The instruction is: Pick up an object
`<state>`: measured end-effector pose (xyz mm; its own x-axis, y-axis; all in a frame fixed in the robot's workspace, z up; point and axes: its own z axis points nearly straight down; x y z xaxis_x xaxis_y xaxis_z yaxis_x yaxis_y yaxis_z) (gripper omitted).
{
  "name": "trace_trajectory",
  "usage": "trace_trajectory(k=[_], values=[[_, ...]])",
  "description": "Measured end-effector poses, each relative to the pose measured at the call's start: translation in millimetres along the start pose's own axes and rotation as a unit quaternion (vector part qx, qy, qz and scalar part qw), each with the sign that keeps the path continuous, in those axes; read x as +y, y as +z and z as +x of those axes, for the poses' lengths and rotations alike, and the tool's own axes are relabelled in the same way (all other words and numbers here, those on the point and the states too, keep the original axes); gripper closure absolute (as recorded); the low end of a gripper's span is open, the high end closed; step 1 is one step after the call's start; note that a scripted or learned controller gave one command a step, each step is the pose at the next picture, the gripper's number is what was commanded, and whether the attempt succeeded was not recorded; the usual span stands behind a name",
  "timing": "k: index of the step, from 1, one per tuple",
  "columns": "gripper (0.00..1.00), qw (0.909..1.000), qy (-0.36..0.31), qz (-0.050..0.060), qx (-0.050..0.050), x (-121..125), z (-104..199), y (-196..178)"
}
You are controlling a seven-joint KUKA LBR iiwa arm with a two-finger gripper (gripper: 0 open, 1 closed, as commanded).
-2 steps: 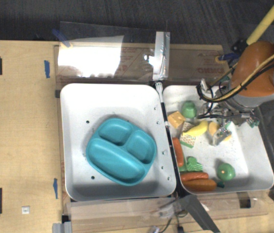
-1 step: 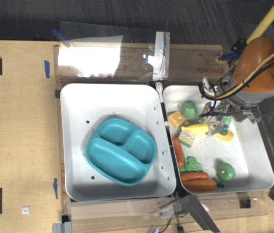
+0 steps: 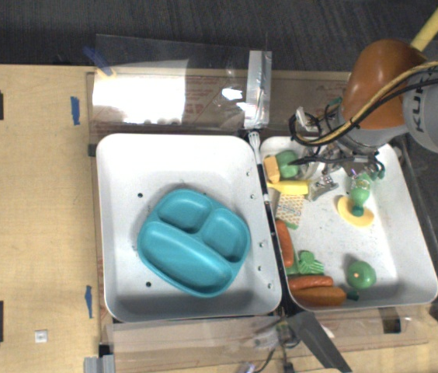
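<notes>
Robotics lab bench. Plywood bench top (image 3: pixel 25 208) marked with black tape squares and blue tape tabs. Two white bins (image 3: pixel 118 162) fixed side by side, clear plastic sheet (image 3: pixel 172 92) taped behind them. Left of the gripper (image 3: pixel 324 179), toy food and a teal divided plate (image 3: pixel 194 242).

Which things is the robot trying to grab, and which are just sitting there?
For the job:
pincer
right bin of toy food: yellow block, carrot, green ball, hot dog

Just lying about:
teal tray
left bin
blue tape on the bench
</notes>
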<state>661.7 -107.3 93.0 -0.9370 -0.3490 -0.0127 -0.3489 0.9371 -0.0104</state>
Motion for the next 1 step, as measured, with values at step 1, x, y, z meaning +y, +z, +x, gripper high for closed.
trace_trajectory(k=[1], values=[[1.0,1.0,0.007,-0.002,-0.004,50.7,-18.9,-112.6]])
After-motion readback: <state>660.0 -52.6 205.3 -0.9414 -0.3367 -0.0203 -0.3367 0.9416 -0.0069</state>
